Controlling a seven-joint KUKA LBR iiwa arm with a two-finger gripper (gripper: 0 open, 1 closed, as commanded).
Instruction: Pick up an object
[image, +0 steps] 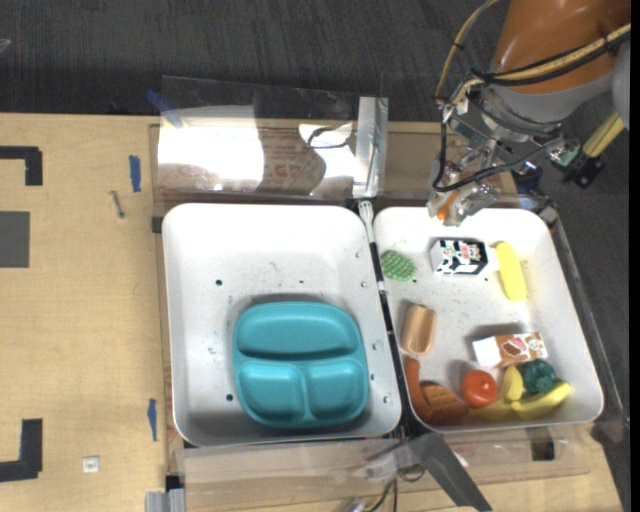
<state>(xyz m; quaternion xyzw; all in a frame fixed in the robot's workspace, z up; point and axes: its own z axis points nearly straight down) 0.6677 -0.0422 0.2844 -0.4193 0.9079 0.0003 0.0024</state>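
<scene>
Gripper (462, 196) hangs over the rear rim of the right bin (580, 330); grip state cannot be made out. Nearest below it: black-and-white carton (460, 256), yellow piece (510, 270) beside it, green mesh (398, 265) left. Teal divided tray (298, 362) sits in the left bin (200, 260).

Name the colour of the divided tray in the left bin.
Teal, seen in the camera view: the divided tray lies in the left bin.

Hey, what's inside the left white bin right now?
The left bin holds one thing: a teal divided tray, lying flat toward its near side, with three compartments facing up. The bin floor beneath the tray is covered, so anything under it can't be seen.
</scene>
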